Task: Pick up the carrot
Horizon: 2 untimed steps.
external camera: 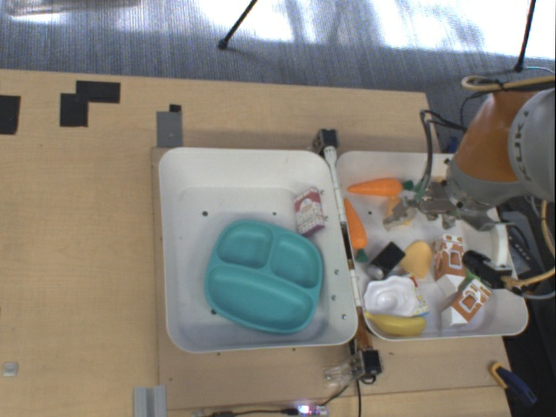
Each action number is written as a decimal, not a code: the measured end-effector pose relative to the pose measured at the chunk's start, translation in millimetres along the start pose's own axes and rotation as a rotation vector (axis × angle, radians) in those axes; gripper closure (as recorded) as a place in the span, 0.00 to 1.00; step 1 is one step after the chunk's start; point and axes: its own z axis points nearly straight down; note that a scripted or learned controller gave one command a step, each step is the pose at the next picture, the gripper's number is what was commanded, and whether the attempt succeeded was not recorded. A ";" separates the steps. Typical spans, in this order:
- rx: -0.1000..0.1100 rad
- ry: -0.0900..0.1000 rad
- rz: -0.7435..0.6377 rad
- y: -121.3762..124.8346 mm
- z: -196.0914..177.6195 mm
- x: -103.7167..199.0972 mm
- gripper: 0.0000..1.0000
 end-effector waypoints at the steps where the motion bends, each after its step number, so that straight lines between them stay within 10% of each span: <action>1: 0.009 0.001 0.292 37.0 -10.3 45.0 0.00; 2: 0.009 0.002 -0.232 30.7 23.3 17.5 0.00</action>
